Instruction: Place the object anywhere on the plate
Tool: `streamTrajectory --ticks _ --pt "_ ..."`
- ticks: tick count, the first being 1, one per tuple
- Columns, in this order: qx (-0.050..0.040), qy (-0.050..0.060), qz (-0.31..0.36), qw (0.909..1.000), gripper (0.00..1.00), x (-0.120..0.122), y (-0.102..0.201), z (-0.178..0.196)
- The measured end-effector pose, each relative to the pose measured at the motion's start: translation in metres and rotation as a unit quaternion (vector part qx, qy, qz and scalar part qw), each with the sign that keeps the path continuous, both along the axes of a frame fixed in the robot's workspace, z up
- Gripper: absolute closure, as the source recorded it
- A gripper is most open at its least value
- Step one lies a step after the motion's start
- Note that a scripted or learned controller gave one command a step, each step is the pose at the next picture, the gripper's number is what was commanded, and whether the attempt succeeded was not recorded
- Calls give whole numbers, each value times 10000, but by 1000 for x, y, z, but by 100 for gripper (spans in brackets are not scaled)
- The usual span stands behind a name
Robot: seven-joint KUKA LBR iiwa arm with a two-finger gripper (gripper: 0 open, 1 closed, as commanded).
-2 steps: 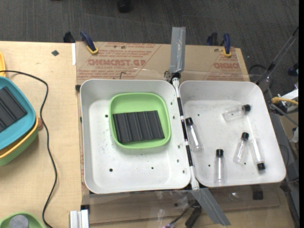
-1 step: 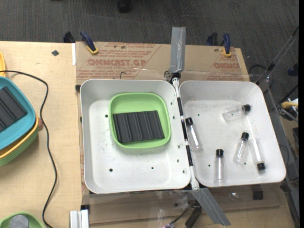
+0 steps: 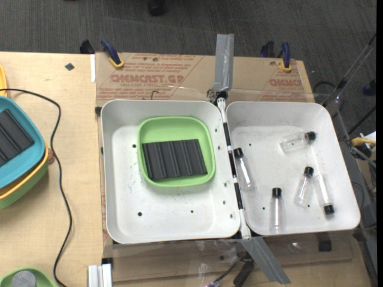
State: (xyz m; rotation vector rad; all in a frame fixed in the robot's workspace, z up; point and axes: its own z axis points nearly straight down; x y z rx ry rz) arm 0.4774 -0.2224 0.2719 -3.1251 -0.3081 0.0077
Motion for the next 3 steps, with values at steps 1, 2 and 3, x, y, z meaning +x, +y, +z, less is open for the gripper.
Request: streamTrajectory --ticks 1,2,3 --pt "-5 -4 30 10000 0 0 0 30" --pt "-6 2 41 10000 0 16 0 83" --pt "0 9 11 10000 0 30 0 40"
